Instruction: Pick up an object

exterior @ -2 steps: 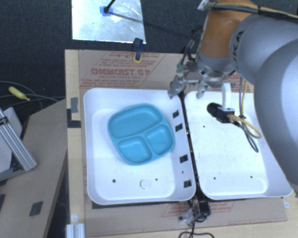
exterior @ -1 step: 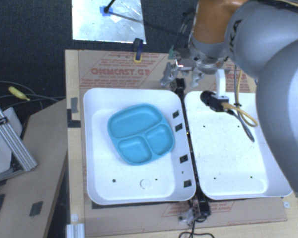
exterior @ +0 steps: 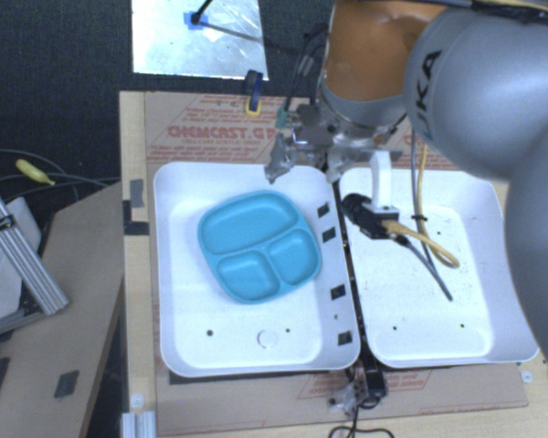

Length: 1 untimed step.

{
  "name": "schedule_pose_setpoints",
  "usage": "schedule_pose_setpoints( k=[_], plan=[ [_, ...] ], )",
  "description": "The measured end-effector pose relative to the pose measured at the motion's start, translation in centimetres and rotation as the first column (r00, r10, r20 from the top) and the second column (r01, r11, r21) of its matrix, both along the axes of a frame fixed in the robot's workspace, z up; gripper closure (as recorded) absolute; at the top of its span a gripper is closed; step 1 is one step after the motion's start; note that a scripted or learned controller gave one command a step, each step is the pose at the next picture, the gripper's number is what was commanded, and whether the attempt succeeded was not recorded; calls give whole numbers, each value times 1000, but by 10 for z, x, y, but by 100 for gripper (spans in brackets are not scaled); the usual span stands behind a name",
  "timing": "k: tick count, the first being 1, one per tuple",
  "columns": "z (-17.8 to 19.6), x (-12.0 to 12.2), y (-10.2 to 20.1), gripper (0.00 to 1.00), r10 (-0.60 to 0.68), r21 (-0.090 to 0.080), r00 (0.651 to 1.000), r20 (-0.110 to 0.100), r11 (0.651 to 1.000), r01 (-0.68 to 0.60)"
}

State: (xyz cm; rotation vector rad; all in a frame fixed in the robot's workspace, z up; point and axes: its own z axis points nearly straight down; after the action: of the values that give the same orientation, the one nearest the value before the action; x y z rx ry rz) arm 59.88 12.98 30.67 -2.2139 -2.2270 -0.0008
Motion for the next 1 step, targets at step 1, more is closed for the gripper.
schedule_pose_setpoints(
  k=[1],
  plan=[
    [75, -15, 66, 0, 4, 3, 1000, 8, 1000, -4]
  ],
)
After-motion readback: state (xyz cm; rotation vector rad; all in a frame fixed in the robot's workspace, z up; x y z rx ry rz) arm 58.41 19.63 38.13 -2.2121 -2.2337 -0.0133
